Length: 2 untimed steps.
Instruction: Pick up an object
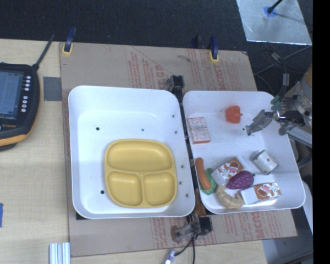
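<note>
My gripper (272, 126) hangs over the right bin's (220, 100) right side, its two fingers spread apart with nothing between them, so it is open. Left of it lies a small red object (233, 114). Below it a silver can (264, 161) rests on the bin floor. A pale pink carton (198, 130) lies by the bin's left wall. At the front sit an orange sausage-shaped piece (200, 175), a green piece (210, 181), a snack packet (227, 170), a purple eggplant (241, 179), a tan piece (228, 198) and another packet (262, 192).
The left bin (93, 109) holds a yellow divided tray (140, 172). A teach pendant (5, 103) lies on the bench at far left. Blue clamps (213, 45) pin the cardboard sheet (154, 65) at the back.
</note>
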Motion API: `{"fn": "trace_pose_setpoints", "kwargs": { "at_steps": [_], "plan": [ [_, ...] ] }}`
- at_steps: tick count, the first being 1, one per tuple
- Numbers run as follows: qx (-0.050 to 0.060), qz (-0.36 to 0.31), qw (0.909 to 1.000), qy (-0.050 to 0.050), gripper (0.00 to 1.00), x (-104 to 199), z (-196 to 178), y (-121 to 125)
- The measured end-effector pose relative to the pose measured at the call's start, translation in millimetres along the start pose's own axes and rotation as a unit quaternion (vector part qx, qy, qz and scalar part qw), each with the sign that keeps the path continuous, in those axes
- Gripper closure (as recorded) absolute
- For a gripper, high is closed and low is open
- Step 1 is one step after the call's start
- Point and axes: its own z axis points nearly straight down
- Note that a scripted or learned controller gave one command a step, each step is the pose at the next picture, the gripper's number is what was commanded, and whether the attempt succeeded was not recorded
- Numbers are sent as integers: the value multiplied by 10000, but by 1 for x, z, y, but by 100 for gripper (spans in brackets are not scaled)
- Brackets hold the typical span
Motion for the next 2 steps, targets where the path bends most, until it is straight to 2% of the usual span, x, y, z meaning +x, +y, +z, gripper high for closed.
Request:
{"fn": "trace_pose_setpoints", "kwargs": {
  "at_steps": [1, 2],
  "plan": [
    [19, -9, 10000, -4, 0, 4, 132, 83],
    [-2, 12, 10000, 3, 0, -36, 165, 118]
  ]
}}
